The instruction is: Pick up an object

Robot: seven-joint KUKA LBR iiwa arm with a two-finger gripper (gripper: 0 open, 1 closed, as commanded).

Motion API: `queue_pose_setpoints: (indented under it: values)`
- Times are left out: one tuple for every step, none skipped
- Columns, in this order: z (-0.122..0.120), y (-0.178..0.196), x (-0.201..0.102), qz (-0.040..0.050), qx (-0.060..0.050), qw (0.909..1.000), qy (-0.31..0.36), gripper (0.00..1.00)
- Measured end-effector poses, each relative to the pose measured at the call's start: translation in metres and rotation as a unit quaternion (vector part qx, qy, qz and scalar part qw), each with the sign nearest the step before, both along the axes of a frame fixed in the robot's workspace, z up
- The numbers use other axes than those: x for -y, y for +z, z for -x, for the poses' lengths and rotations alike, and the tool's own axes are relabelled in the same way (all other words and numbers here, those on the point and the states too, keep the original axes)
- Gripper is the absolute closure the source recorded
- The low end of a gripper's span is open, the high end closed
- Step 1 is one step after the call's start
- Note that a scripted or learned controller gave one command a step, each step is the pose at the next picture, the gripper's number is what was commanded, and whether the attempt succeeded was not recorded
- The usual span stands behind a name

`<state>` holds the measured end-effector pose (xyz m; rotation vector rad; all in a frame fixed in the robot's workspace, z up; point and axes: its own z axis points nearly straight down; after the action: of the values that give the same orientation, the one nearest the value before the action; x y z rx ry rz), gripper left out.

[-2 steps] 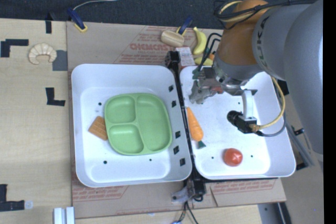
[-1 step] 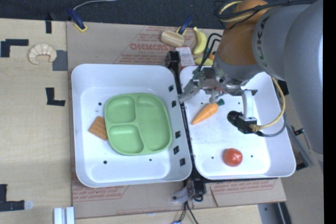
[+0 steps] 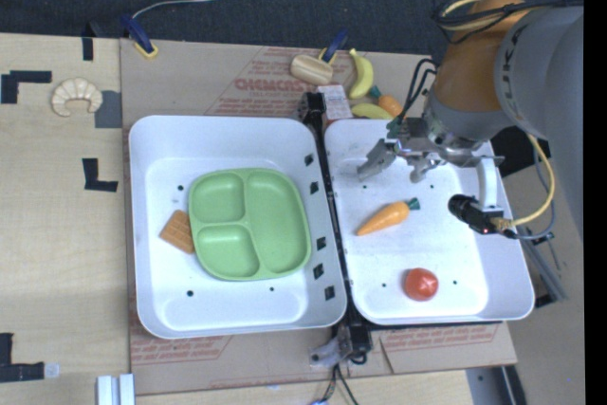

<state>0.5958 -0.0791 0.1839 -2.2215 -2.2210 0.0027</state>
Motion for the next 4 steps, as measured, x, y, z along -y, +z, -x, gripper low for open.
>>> queue_pose_setpoints:
  values:
    - [0.014, -0.098, 0.036, -0.0002, 0.002, 1.0000, 0.001, 0.00]
    - [0.032, -0.097, 0.044, 0.0004, 0.004, 1.0000, 0.001, 0.00]
    - [0.032, -0.060, 0.076, -0.0002, 0.001, 1.0000, 0.000, 0.00]
    - [0.045, -0.097, 0.045, 0.0004, 0.003, 1.0000, 0.000, 0.00]
